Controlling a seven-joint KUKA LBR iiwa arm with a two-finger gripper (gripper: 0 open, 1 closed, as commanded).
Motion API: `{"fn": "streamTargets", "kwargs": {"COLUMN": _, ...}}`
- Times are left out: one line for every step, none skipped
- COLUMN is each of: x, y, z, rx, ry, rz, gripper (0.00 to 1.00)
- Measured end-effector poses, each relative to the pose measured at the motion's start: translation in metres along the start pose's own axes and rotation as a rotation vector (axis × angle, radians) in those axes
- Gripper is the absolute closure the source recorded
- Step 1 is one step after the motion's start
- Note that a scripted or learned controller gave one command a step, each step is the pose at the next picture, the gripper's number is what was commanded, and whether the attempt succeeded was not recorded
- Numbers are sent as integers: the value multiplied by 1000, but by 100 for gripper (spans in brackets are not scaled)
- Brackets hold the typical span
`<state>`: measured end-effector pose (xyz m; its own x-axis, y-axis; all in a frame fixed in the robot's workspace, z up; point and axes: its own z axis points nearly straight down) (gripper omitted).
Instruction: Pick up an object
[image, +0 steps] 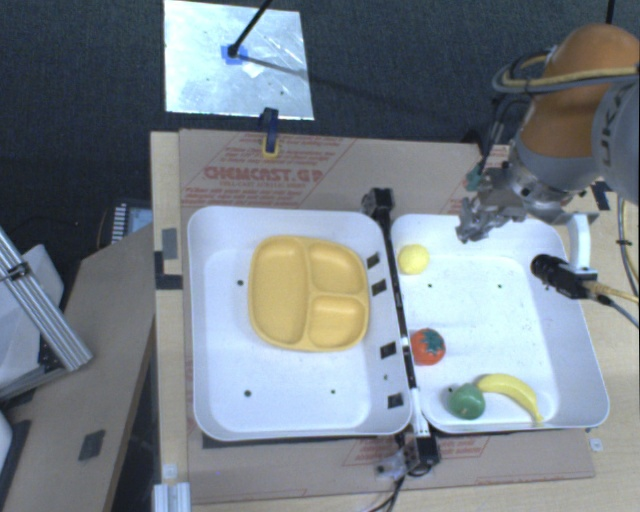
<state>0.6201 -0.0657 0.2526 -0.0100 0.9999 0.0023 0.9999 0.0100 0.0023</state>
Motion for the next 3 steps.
{"fn": "streamTargets", "kwargs": {"x": 46, "y": -7, "z": 12, "rx": 1, "ry": 0, "rz": 1, "gripper": 100}}
{"fn": "streamTargets", "kwargs": {"x": 109, "y": -7, "z": 19, "rx": 2, "ry": 1, "rz": -1, "gripper": 100}}
{"fn": "streamTargets", "kwargs": {"x": 162, "y": -18, "z": 32, "rx": 3, "ry": 0, "rz": 0, "gripper": 100}}
